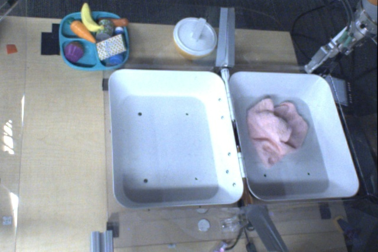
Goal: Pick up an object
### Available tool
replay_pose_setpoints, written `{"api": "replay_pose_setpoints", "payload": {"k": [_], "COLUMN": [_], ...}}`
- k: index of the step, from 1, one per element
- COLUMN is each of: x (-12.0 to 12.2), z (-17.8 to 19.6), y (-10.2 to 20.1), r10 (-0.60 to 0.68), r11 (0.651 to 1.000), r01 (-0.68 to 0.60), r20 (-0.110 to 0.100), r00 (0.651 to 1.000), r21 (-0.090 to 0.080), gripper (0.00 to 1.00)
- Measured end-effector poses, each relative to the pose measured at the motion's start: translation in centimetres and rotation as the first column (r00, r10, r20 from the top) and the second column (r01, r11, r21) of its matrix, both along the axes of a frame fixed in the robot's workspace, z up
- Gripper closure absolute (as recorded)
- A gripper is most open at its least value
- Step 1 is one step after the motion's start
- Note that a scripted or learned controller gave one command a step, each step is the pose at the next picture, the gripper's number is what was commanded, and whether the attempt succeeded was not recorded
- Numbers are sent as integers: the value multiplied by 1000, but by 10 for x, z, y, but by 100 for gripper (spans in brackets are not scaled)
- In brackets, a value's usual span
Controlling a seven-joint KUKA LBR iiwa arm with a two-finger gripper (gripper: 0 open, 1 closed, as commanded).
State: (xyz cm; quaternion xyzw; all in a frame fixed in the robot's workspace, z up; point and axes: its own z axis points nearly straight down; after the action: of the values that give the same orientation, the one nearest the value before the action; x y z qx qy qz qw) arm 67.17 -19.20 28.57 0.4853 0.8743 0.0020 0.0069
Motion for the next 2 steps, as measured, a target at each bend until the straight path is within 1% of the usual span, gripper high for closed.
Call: {"api": "replay_pose_setpoints", "payload": {"k": [1, 2], "x": [-1, -19], "z": [-165, -194], "y": [14, 52], "r10": [83, 212], "r11": [997, 977], "r01": [-83, -212], "r20": [-10, 3], "r00": [996, 977], "r21": [1, -3], "gripper": [0, 0]}}
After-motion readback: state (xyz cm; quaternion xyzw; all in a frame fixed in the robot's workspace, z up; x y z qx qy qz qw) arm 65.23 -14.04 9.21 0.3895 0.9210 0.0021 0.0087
